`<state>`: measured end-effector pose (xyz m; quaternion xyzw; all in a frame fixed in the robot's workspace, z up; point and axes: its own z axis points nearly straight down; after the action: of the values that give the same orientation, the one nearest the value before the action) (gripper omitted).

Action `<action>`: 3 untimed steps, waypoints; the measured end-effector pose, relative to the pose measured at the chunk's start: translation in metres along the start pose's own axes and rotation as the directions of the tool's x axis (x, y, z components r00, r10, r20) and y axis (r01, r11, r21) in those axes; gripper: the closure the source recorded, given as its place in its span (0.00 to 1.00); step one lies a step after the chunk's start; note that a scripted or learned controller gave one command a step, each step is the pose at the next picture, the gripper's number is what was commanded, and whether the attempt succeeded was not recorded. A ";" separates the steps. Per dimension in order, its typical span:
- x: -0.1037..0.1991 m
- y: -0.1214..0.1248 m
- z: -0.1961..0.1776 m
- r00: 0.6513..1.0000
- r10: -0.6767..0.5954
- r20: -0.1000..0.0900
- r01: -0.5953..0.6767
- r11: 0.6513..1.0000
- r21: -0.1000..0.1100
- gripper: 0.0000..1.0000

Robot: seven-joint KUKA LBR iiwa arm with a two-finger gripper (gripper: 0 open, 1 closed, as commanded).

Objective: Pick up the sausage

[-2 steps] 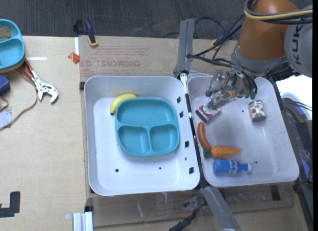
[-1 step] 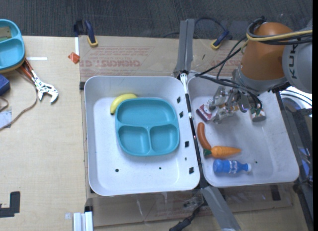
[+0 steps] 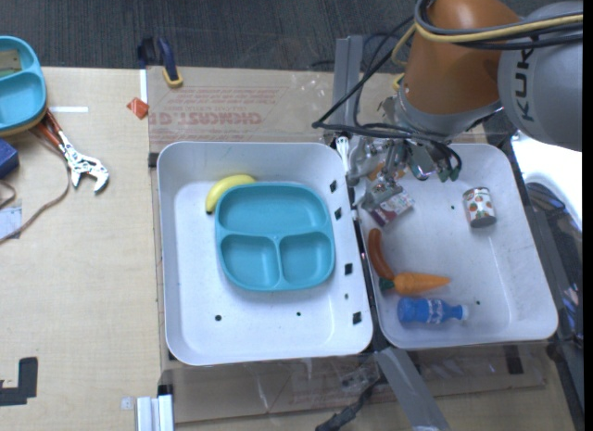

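**Sausage lies by the divider, gripper above it in the right bin**

Taking the sausage [image 3: 375, 252] as the landmark: far to its left, on the bare bench, a wrench [image 3: 79, 165] lies near a blue tray [image 3: 20, 83] at the frame's edge. Closer on the left, the left bin [image 3: 185, 327] holds a teal divided plate [image 3: 275, 235] with a banana [image 3: 225, 189] tucked at the plate's upper left corner. Behind that bin, up and left of the sausage, a brown sheet [image 3: 227, 109] carries red printing that appears mirrored and cannot be read with confidence.

The sausage itself is a short, reddish-brown, slightly curved link. It lies lengthwise in the right bin [image 3: 519, 318], close against that bin's left wall beside the divider. Its lower end touches the carrot [image 3: 419, 282], which points right. Below the carrot sits a small blue bottle [image 3: 429, 310] on its side.

Directly above the sausage hangs the gripper [image 3: 378, 188], near it; cables crowd it, and whether its fingers are apart or together cannot be told. Right of the sausage, well apart, stands a small can [image 3: 480, 207] with a spotted label, print too small to read. On the grey arm [image 3: 547, 68], upper right, the letters "KU" show.
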<state>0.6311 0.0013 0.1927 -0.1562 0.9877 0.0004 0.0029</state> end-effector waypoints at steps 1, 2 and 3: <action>0.047 -0.041 -0.011 0.930 -0.368 -0.002 0.368 0.930 -0.002 1.00; 0.060 0.028 0.001 0.788 -0.616 -0.002 0.616 0.788 -0.004 1.00; 0.075 -0.014 -0.048 0.559 -0.829 0.001 0.829 0.559 -0.002 1.00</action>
<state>0.5634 -0.0353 0.2405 -0.6015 0.7989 0.0002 0.0026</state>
